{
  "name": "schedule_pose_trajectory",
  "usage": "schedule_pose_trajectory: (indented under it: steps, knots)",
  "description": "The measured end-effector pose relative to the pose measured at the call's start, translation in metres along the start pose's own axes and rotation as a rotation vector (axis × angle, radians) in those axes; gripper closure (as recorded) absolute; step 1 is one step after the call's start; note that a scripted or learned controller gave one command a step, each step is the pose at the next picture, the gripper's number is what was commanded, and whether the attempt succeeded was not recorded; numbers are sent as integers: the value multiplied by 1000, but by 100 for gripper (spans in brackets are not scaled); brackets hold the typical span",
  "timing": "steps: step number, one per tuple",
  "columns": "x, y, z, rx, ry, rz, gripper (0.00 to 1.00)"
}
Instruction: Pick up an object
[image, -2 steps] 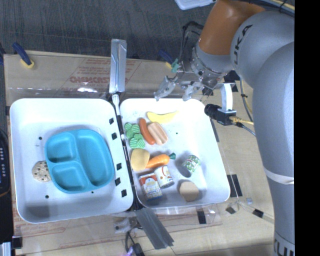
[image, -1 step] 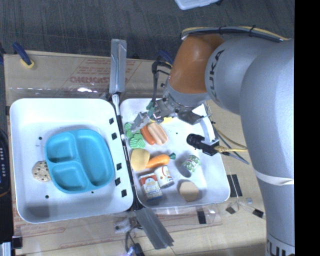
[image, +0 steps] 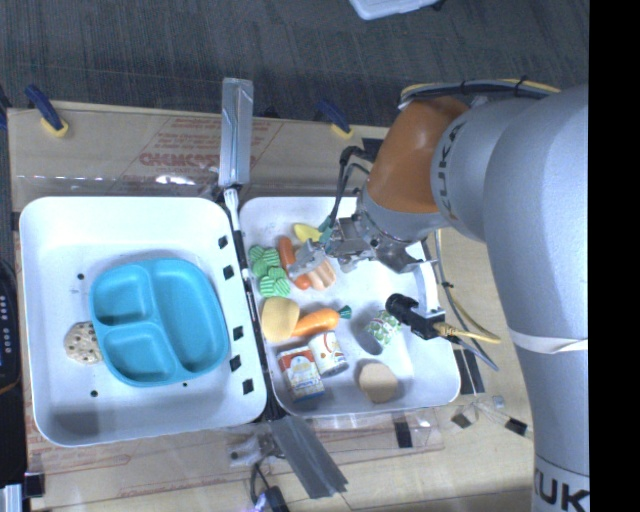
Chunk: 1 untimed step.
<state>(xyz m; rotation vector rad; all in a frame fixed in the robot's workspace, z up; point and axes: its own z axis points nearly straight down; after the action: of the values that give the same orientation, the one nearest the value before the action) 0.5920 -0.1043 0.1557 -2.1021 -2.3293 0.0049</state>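
My gripper (image: 322, 254) is low in the right bin (image: 440, 375), near its back left part. It hangs right over a small cluster of red and orange toy food (image: 300, 272), and the view does not show whether it touches the cluster. A yellow piece (image: 305, 232) lies just behind the gripper, and a green ridged toy (image: 265, 263) just to its left. Toward the front lie a yellow rounded fruit (image: 279, 317), an orange carrot (image: 319, 321), two small cans (image: 314, 362), a tan bun (image: 378, 381) and a small greenish wrapped item (image: 383, 327).
The left bin (image: 50, 415) holds a blue divided plate (image: 155, 320) and a speckled cookie (image: 80, 343) by its left wall. A metal bar (image: 234, 130) stands at the back, above the divide between the bins. The big grey arm (image: 520, 200) covers the right bin's right side.
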Motion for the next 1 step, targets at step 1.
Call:
schedule_pose_trajectory:
  steps: [1]
  knots:
    - [-14, 18, 62, -7, -2, -87, 0]
